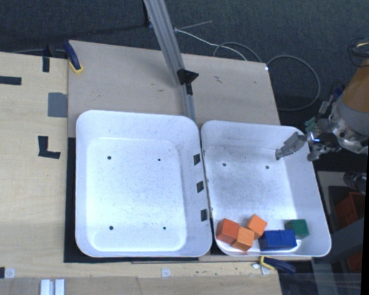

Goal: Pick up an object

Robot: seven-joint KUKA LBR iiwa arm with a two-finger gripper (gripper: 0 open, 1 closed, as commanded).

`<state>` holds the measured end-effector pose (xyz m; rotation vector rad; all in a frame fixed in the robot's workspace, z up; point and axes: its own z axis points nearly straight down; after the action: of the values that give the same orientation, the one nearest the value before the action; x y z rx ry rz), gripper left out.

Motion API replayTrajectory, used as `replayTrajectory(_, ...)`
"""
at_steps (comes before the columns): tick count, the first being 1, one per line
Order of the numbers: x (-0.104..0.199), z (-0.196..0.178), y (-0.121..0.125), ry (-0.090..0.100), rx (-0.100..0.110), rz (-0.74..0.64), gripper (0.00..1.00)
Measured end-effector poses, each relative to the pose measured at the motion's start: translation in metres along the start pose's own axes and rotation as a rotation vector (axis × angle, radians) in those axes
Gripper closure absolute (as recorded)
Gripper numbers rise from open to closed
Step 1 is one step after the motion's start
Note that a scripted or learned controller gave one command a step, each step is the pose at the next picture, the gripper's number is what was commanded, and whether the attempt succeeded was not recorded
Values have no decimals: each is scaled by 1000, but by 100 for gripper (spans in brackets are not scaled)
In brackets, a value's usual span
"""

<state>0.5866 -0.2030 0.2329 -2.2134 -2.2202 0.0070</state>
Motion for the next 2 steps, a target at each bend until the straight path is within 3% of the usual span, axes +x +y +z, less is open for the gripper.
replayTrajectory(1, 12, -77, -56, -3, -13, 3, 0)
replayTrajectory(2, -6, -86, -7, -3, -11, 0, 0)
